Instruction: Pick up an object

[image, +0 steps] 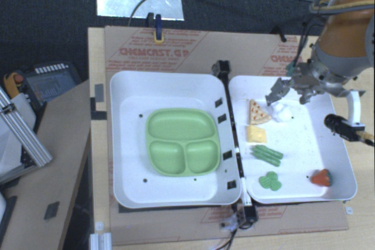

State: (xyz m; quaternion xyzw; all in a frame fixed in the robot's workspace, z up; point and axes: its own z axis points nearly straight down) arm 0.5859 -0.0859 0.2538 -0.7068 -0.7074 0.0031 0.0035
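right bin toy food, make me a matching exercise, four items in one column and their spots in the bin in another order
Items:
1. triangular pizza slice toy
2. pale yellow cheese block
3. green bean pod toy
4. red strawberry toy

Places in the right white bin:
A. near corner on the arm's side
B. directly in front of the pizza slice
C. farthest back of the four, beside the gripper
D. between the cheese and the round green leafy toy

Pairs: 1-C, 2-B, 3-D, 4-A
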